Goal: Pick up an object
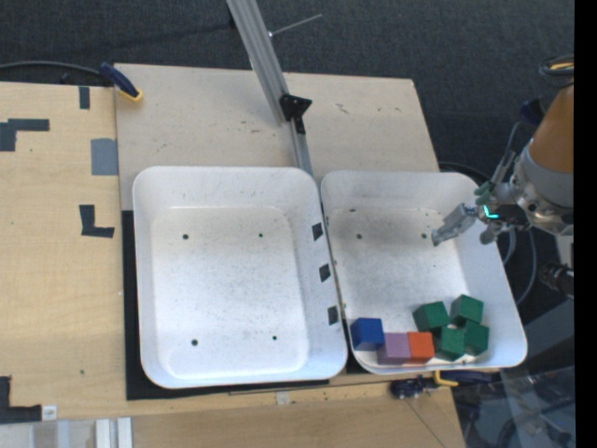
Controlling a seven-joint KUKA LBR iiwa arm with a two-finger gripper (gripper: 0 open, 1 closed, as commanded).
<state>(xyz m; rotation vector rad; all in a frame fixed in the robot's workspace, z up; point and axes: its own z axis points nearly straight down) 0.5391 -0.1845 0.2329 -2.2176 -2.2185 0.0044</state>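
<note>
- The pincer (464, 224) hangs over the right bin (392, 250), near its right wall and toward the far end.
- Its two fingers stand apart, one grey finger (450, 225) pointing left and the other close to the wrist; nothing is between them.
- The blocks lie together in the near right corner of this bin, well apart from the pincer.
- A blue block (367, 332) is the most left one, with a purple block (397, 346) and an orange block (421, 345) just beside it in a row along the near wall.
- Several green blocks (451, 325) are packed behind and right of the orange one, touching each other; how many they are is hard to count.
- The bin floor between the pincer and the blocks is bare, with only dark speckles.
- The left bin (229, 273) touches the right one along the middle, where small black clips (324, 271) sit on the shared rim.
- A slanted metal bar (263, 49) crosses the worktop (205, 119) behind the bins and ends at the far edge between them.
- A blue and yellow tool (122, 80) lies at the far left corner of the worktop.
</note>
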